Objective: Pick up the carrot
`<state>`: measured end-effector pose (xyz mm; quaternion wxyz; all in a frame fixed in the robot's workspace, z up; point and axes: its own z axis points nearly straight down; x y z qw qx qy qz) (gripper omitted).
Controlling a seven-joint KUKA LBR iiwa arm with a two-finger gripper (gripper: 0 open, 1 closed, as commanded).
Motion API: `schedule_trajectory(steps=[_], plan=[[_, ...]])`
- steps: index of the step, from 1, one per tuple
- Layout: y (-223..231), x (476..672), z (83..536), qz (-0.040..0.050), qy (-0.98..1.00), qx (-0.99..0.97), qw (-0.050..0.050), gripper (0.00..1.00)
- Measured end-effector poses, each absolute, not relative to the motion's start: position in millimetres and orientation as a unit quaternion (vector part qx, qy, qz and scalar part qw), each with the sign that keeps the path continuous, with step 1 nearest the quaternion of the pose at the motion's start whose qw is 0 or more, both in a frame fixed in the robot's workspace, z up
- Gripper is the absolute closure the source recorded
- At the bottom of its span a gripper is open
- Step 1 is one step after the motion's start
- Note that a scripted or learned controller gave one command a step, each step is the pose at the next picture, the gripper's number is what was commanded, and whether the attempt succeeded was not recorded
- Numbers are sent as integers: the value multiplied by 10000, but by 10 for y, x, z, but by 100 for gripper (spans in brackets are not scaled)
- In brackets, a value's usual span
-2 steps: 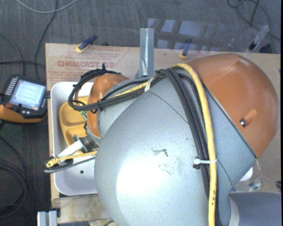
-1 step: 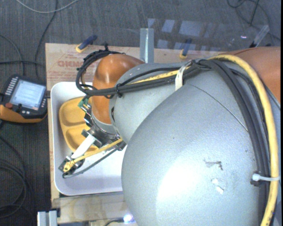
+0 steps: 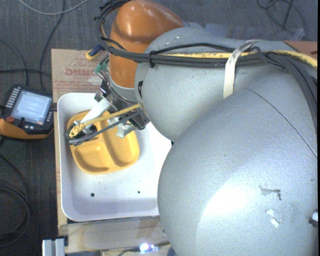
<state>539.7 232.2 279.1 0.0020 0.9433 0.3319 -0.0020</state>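
My gripper [image 3: 121, 129] hangs low inside the left white bin [image 3: 61, 164], just under the orange wrist band [image 3: 138, 31]. It sits right over the upper right part of a yellow, lobed, rounded object [image 3: 104, 153] lying in the bin's upper left area. Whether it touches that object is unclear from this angle. The grey arm [image 3: 240, 143] hides the right side of this bin and everything to the right of it.
White bin floor shows in front of the yellow object, near the lower rim [image 3: 106, 196]. A cardboard sheet [image 3: 74, 71] lies under the bin's far end. An orange and black teach pendant [image 3: 24, 113] and cables lie on the dark floor to the left.
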Motion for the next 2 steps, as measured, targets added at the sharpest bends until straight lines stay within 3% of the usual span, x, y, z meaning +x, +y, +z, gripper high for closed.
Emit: schedule_trajectory(steps=[1,2], plan=[[2321,5397,2790,-22,3317,9434,22,0],[2329,5108,1505,-42,3120,9501,8,0]])
